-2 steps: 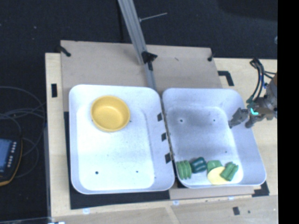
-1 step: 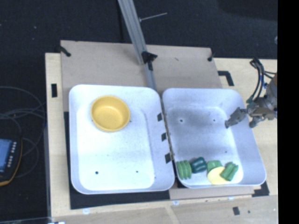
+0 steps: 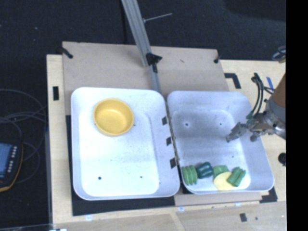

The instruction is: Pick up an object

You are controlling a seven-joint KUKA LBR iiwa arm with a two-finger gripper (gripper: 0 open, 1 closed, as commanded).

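From my remote seat I see the two white bins side by side on the bench. The left bin [image 3: 120,177] has a yellow bowl [image 3: 114,116] sitting upright in its far-left part, well apart from everything else. The right bin [image 3: 202,109] has a small cluster of objects along its near edge: a ribbed light-green piece [image 3: 189,174] at the left end, a darker teal-green block [image 3: 205,170] just beside it, another small green piece [image 3: 220,169] to its right, a pale yellow rounded object [image 3: 222,181] nearest the rim, and a green piece [image 3: 237,176] at the right end that looks to be touching or overlapping the yellow one. I cannot make out exactly what these items are at this resolution. The arm [image 3: 278,100] comes in from the right, and the gripper [image 3: 237,132] is over the right side of the right bin, pointing left, farther back than the cluster and apart from it. I can see one grey finger [image 3: 234,132] slanting leftward, but I cannot tell how far the fingers are spread; nothing is visible between them. A slanted metal rail [image 3: 137,28] runs from the far edge down to the gap between the bins, and a handheld pendant [image 3: 8,161] lies at the far left of the view.
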